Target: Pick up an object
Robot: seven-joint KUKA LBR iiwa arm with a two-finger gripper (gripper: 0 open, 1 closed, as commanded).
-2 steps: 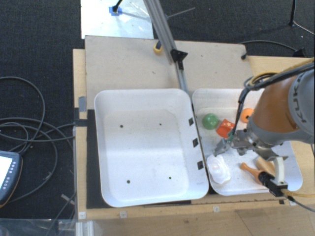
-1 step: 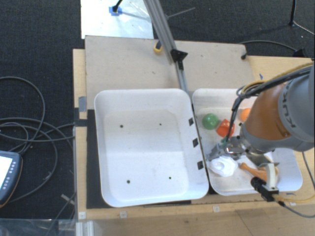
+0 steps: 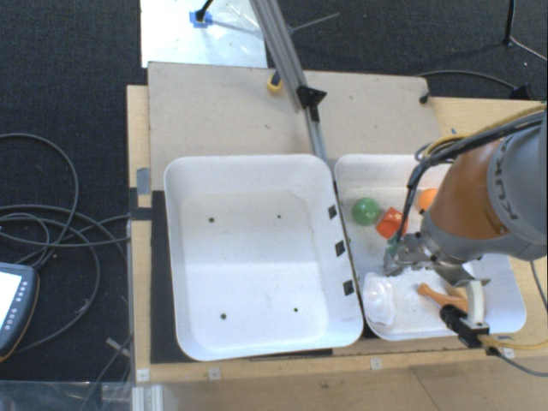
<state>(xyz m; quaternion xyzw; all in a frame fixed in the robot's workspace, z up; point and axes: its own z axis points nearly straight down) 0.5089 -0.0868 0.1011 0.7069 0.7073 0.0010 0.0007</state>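
The right bin (image 3: 355,171) holds several small objects. A green ball (image 3: 366,211) lies near its left wall, with a red block (image 3: 390,223) right beside it. An orange ball (image 3: 425,199) peeks out from behind the arm. A clear crumpled plastic piece (image 3: 379,300) rests at the bin's front left, and an orange stick-shaped item (image 3: 438,294) lies to its right. My gripper (image 3: 395,253) hangs low over the bin's middle, just below the red block and above the plastic piece. Nothing can be made out inside it.
The left bin (image 3: 257,255) stands beside the right one, separated by a ridge with black clips. A grey pole (image 3: 287,50) slants in from the top. The arm's orange band (image 3: 462,199) covers the right bin's right half. Cables lie on the floor at left.
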